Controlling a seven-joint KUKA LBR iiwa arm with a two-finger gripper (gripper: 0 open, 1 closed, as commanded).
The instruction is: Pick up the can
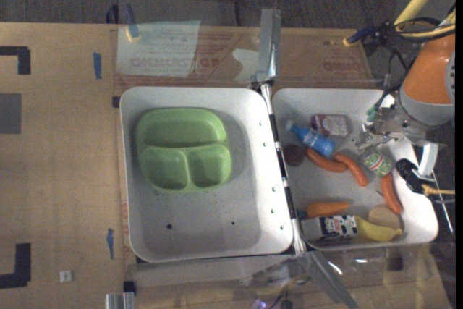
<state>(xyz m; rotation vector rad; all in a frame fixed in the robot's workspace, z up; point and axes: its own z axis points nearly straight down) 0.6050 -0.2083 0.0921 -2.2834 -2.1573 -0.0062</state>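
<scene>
Green-labelled, the little can point(377, 163) lies in the right bin point(427, 228) by the hot dogs point(340, 165), the gripper point(376, 139) just above it, pincer state I cannot tell, so the pick-up looks undone.

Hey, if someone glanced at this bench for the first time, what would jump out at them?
Probably the bright green tray, lying alone in the left bin. Next, the clutter in the right bin: a blue bottle, hot dogs, a carrot, a banana and a small can. Above that bin's right side, the arm's orange band stands out, with the tool just above the can.
</scene>
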